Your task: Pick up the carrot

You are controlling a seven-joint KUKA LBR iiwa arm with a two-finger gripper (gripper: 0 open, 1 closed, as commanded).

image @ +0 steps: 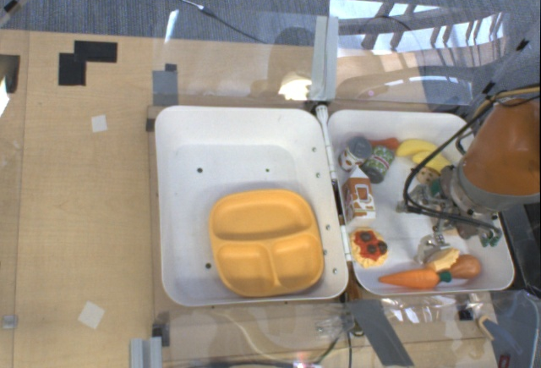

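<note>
Orange carrot (409, 278) lies flat near the front wall of the right bin (507, 271), touching a small pale toy beside it. The gripper (439, 249) hangs just above and behind it, probably lined up for a descent; I cannot tell its state. A yellow divided tray (266, 240) sits in the left bin (182, 189)

Even, bright overhead light washes both white bins (245, 138), leaving only soft, faint shadows. A glare spot burns on the bench (294, 89) beyond them, and clear panels (423, 28) carry streaky reflections. Focus is slightly soft throughout; small items look blurred.
</note>
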